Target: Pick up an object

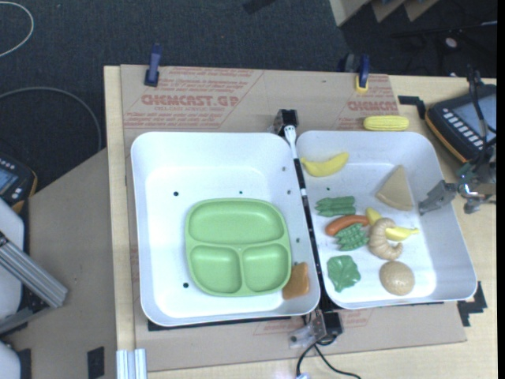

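Several toy foods lie in the right bin (450, 235). Nearest the gripper (432, 204) is a tan wedge (397, 189), just to its left, long axis running up-down. Whether the gripper is released or clenched cannot be told.

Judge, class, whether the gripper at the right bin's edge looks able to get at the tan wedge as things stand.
Probably yes. The gripper sits at the right bin's right side, close to the tan wedge. Bare bin floor lies between them, and nothing rests on the wedge.
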### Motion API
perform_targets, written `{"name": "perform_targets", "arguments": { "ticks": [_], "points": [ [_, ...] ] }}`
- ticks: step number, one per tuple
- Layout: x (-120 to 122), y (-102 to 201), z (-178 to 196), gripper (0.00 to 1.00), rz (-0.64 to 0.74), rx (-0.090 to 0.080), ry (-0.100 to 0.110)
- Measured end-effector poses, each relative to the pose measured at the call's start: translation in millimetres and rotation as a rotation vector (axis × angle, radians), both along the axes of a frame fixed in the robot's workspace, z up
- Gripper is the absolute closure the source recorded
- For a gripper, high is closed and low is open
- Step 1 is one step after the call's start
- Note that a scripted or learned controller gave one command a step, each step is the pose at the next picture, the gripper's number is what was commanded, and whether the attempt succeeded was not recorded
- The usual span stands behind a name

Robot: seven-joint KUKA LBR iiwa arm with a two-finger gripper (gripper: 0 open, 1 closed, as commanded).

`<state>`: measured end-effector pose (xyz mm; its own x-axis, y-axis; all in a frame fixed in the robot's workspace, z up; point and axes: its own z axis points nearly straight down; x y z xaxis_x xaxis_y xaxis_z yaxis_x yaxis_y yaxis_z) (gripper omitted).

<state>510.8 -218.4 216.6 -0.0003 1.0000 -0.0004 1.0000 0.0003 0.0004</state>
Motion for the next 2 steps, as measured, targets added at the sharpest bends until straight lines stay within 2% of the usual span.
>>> {"name": "perform_targets", "arguments": {
  "ticks": [1,2],
  "points": [
    [33,78,-134,0.00,0.004,0.002,-0.004],
    [-26,107,-132,0.00,-0.001,0.004,0.007]
  ]
}}
